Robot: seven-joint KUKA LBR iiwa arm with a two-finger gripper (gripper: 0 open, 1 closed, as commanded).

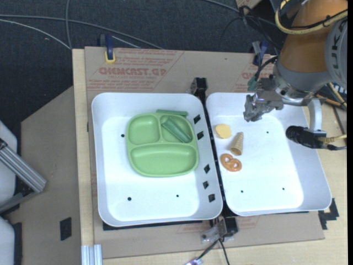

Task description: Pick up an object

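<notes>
The grey arm with its orange band (311,24) reaches in from the right, and its dark metal pincer (252,114) hangs over the far left part of the right-hand shallow white bin (309,175). Whether the pincer is apart or together cannot be told from this slant, because the tips merge into one dark shape; nothing shows between them.

Three small things lie in the left half of that bin, nearer than the pincer and apart from it. A round, flat yellow piece (223,131) lies farthest, just beside the bin's left wall. Just right of it and slightly nearer is a tan cone-shaped piece (237,143), lying on its side with the narrow end pointing near. Nearest of the three is an orange-brown pretzel-shaped piece (231,163), close below the cone's tip. None of the three is touching the pincer.

The left-hand shallow white bin (110,197) holds a light green plastic divided plate (160,159) with three compartments, sitting towards the bin's far half. A darker green oblong piece (177,129) lies tilted in the plate's far right compartment, and a flat dark green strip (172,113) lies just beyond the plate's far rim.

Both bins rest side by side on a brown cardboard sheet with red lettering (132,69) covering the desk. A black cable fitting (302,135) lies over the right bin's right rim.
</notes>
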